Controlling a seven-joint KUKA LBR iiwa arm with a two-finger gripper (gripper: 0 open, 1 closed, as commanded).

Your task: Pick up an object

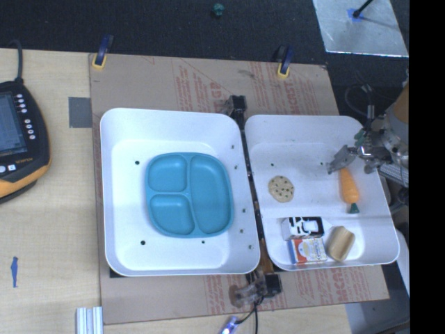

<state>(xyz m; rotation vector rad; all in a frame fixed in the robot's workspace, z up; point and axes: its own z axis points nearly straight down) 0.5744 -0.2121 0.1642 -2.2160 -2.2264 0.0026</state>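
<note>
Above two white bins, a gripper (345,156) hangs over the right bin's (299,132) far side, fingers apart and clamped on nothing.

Nearest the camera, at that bin's 6 o'clock, a small carton (306,249) lies beside a tan roll (341,243), with a black-and-white pack (304,225) just behind. A cookie (281,188) sits near the middle. A carrot (349,187) lies at 3 o'clock, just below the fingertips, not touching them. At left, a blue divided plate (188,194) fills the left bin (118,134). Farther left, a pendant (19,140) rests on the bench (49,256).
</note>
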